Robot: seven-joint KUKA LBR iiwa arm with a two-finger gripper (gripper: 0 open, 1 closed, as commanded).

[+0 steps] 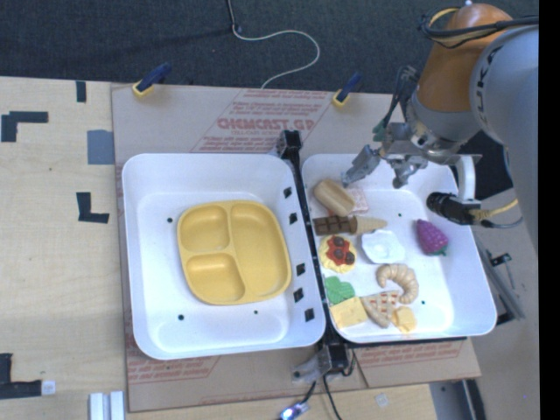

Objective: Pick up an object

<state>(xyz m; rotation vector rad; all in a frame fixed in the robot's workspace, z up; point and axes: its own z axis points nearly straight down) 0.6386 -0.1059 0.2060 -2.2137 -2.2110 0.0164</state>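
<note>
Two white bins sit side by side on the tabletop [52,182], which is laid with a sheet of cardboard [254,121]. The left bin [149,191] holds one thing, a yellow plate [233,252] with three compartments, lying flat near its middle.

The right bin [468,287] holds about nine toy foods, mostly crowded against its left wall. From the far end toward the near end: one bread roll [332,197], one chocolate bar [335,226] touching it, one pale wedge [372,225] just beside the bar, one small pizza [339,253], one white piece [382,248], one croissant [399,278], one green vegetable [338,290], one yellow cheese block [349,311] and one waffle [382,307]. One bunch of purple grapes [431,236] lies apart, near the right wall.

The gripper [378,171] hangs over the far end of the right bin, just right of the bread roll, its jaws spread open with nothing between them.

Two clamps with blue handles, one [151,79] at the cardboard's far left corner and one [347,87] above the bins' joint, grip the far edge. A white cable [280,51] curls on the dark floor beyond.
</note>
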